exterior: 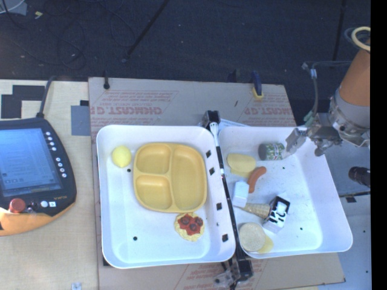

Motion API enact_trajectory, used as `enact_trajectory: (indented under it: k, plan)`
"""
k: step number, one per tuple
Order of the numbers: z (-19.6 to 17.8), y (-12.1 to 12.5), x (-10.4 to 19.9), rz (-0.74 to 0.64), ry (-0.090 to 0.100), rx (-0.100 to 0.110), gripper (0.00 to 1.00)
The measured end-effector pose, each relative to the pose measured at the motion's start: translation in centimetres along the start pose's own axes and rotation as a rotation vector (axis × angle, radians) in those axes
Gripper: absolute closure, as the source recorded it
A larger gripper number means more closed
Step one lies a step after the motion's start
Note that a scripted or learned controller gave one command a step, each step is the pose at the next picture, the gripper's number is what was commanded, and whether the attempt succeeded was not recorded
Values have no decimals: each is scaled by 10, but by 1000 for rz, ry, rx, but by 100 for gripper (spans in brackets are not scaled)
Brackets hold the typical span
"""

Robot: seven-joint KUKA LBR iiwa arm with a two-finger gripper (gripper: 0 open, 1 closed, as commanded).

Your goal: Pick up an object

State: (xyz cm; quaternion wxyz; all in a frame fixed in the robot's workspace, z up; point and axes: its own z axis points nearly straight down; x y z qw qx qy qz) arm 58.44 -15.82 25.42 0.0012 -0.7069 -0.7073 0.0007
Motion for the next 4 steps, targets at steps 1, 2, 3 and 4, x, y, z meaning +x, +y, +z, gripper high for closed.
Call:
enact_trajectory:
  k: [1,2,3,4]
  plan:
    - [138,13,40,-2,4,12,0]
    - [166,6,42,2,0,-2,0]
    - [154,7,42,5,3,-1,100]
    - [61,-18,108,-6,2,-7,100]
